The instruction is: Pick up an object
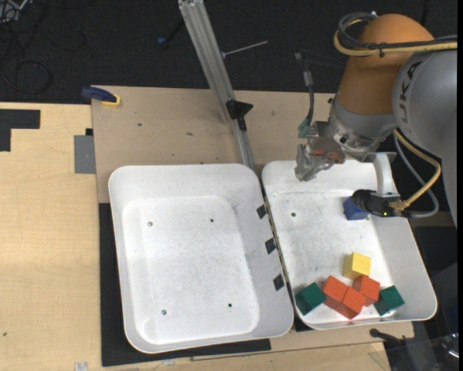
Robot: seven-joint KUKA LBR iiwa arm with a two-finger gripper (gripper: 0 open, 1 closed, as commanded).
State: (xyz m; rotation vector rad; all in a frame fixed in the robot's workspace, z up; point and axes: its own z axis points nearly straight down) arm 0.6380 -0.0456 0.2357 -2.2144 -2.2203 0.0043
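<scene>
item: pick-up cell, one arm. right bin (pixel 417 284) holds the stock: a cluster at its 5 o'clock corner of a yellow cube (pixel 360 264), an orange block (pixel 338 290) touching a second orange block (pixel 367 289), a green block (pixel 310 297) at the cluster's 9 o'clock and another green block (pixel 389 299) at its 3 o'clock; a blue block (pixel 355 209) lies apart at the bin's 2 o'clock edge. left bin (pixel 138 199) sits alongside on the worktop (pixel 38 207). pincer (pixel 311 166) hangs over the right bin's 12 o'clock end, nothing seen between its fingers; whether it is released or clenched cannot be told. handling, judged: small, light, stiff blocks with flat, likely smooth faces; take one across two opposite flat sides. the yellow cube looks the freest, while the orange pair offers little finger room. hard to read: the pincer tips blur together, and the blue block merges with a dark fitting beside it.
</scene>
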